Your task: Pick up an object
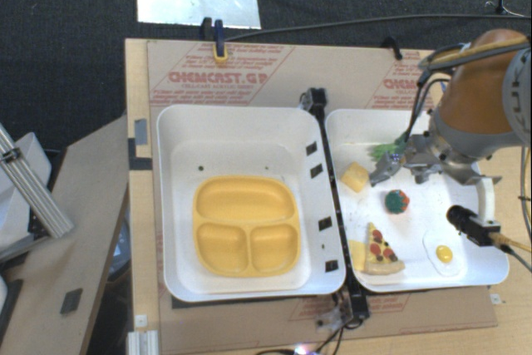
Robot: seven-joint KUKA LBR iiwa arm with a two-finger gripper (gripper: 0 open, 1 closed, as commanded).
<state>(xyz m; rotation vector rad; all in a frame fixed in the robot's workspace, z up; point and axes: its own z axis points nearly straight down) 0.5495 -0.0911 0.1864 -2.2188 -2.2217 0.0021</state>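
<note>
Nearest the camera, along the front of the right-hand shallow white bin, lie a toy pizza slice with red toppings, touching a flat yellow piece at its left, and a white fried-egg toy with a yellow yolk. In the left-hand shallow white bin sits a yellow plastic divided plate, alone. Further back in the right bin a small round red-and-green toy rests apart from a pale yellow block resembling cheese. Above these the grey arm with its orange band reaches in from the right, its two-finger gripper low over the middle of the bin, just beside a leafy green toy and between the cheese block and the round toy. Its pincer appears to stand partly open with nothing between the fingers, though the dark metal blurs together and the gap is hard to judge. As it stands, no object is lifted: all lie on the bin floor. The approach looks made; the closing, the grasp and the lift are all left. Beyond, a brown protective board underlies both bins.
</note>
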